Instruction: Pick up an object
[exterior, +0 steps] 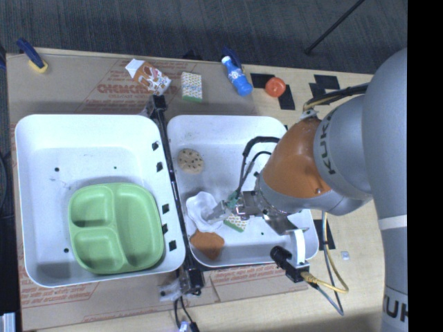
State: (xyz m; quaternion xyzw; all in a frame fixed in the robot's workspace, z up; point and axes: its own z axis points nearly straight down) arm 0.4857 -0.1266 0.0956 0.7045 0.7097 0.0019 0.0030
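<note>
- Blue-and-yellow clamp [32, 55] at the upper left of the frame, on the bench edge.
- Left bin [41, 151], white and shallow, across the left half of the frame.
- Green divided tray [116, 228] inside the left bin, at its lower centre, three compartments visible.
- Snack packet [148, 78] on the cardboard above the left bin, upper centre-left.
- Small green-and-white box [192, 86] just right of the packet, above the divider between the bins.
- Right bin [214, 133], white, at centre frame, touching the left bin along a clipped seam.
- Round speckled cookie [190, 160] in the upper left part of the right bin, well apart from the other contents.
- Crumpled white item [199, 208] in the lower left part of the right bin.
- Brown rounded object [207, 241] directly below the white item, near the lower wall of the bin.
- Blue bottle [237, 75] lying tilted on the bench above the right bin.
- Orange ball [275, 86] just right of the bottle.
- Gripper [234, 211] low inside the right bin, centre-right of the frame, pointing left, just beside the white item; small green-and-white piece at the tip.
- Finger spacing and any hold: cannot tell, detail too small and cluttered.
- Arm [304, 168], grey with orange band, entering from the right edge of the frame, covering the right part of the bin.
</note>
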